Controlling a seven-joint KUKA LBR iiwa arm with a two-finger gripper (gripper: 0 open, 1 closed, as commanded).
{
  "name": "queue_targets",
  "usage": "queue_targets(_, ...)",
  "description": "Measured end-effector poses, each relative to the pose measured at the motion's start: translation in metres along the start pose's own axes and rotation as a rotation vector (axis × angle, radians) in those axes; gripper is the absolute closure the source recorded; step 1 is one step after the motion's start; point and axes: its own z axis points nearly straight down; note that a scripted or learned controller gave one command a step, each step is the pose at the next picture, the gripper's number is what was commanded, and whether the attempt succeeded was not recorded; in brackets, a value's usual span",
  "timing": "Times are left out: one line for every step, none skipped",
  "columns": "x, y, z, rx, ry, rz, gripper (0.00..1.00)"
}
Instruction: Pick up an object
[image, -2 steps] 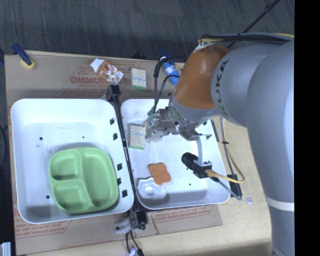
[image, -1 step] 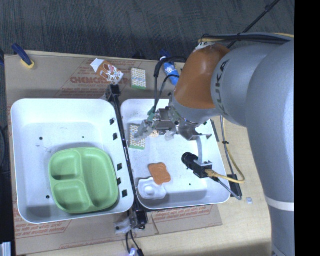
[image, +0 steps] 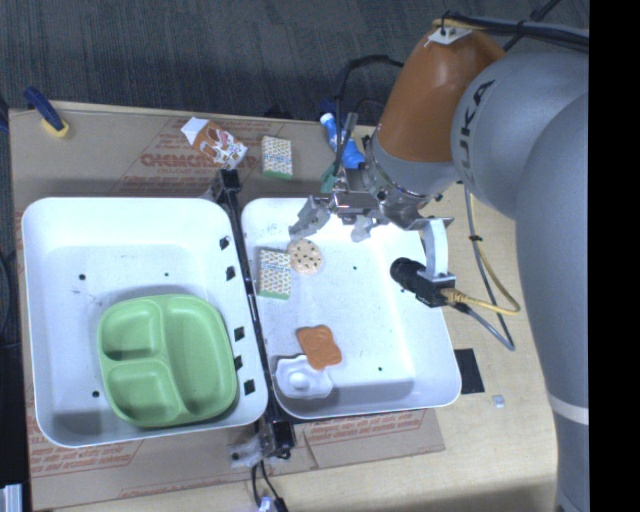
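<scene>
The two-finger gripper, its fingers spread and holding nothing, hung just above the round speckled cookie, so a straight descent centred over it looked wisest.

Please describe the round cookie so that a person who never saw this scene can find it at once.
Look in the right white bin, near its far left corner, just below the gripper. The cookie lies beside a patterned square packet. It is the only round, tan, speckled item; the orange toast-shaped piece lies nearer the front.
</scene>
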Motion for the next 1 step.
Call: queue_targets(0.0179,-0.0343,-0.0211,0.002,0.002,0.0,0.0)
